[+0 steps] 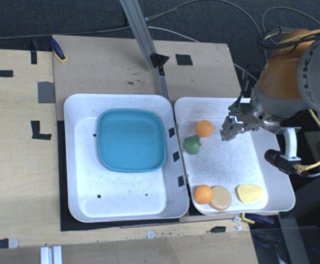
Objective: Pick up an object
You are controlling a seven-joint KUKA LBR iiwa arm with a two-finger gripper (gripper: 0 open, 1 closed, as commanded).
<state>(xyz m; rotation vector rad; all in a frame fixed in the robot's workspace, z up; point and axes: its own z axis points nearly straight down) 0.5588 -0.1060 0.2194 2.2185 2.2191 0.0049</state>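
In the right bin (270, 172) lie an orange ball (204, 128) and a green object (192, 144) near its left wall. Along its near edge sit another orange ball (203, 194), a tan round piece (221, 197) and a yellow piece (249, 193). My gripper (230, 130) hangs over the upper middle of this bin, just right of the upper orange ball. Nothing shows between its fingers.
The left bin (83, 164) holds a blue square plate (131, 139). A grey metal pole (143, 34) slants up from between the bins. Cables (215, 7) run behind the bench, and the arm's body (289, 76) looms over the right bin's far right corner.
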